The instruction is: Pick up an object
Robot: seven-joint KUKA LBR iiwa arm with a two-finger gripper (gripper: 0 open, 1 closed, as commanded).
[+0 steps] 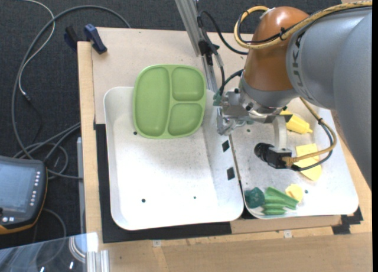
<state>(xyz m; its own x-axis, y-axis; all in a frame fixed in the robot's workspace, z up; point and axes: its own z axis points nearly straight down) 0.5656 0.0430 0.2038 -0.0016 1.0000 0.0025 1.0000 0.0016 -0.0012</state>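
Observation:
A light green divided plate [168, 100] leans over the upper edge of the left bin [159, 188]. In the right bin [331, 197], a dark green leafy toy [270, 199] lies at the front edge with a small yellow piece [294, 192] beside it. More yellow pieces [308, 157] lie further right, and one [299, 125] sits up by the arm. My gripper [227, 120] hangs low over the rim between the two bins, just right of the plate. The wrist hides most of it.
The grey arm with its orange band [277, 40] covers the upper half of the right bin. A black plug on a yellow cable [270, 154] hangs below the wrist. A metal pole [188, 10] rises behind the bins. A blue clamp [94, 37] sits at the bench's far left corner.

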